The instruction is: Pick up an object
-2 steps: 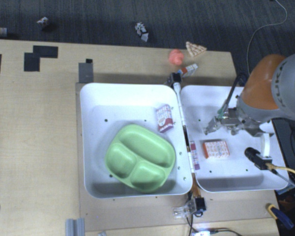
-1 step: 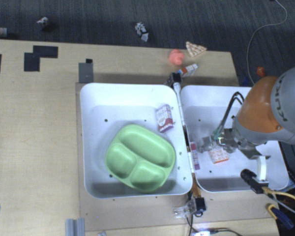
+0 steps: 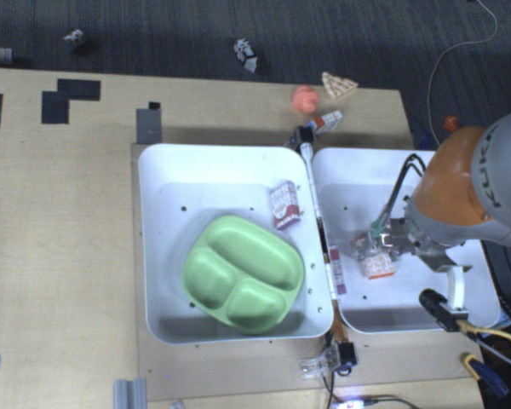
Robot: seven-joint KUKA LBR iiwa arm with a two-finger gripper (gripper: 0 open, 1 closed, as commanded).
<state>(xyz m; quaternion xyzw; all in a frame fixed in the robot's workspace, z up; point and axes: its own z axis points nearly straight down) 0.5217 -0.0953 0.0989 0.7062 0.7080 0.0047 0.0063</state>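
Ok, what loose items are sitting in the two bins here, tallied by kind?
Green divided plate, left bin: 1
Small red-and-white packet, left bin: 1
Small orange-and-white packet, right bin, by the tool: 1
Total: 3

On the counter point(image 3: 60, 254), a pink ball point(image 3: 305, 99) and a wedge-shaped toy point(image 3: 339, 84) lie near the twelve o'clock edge.
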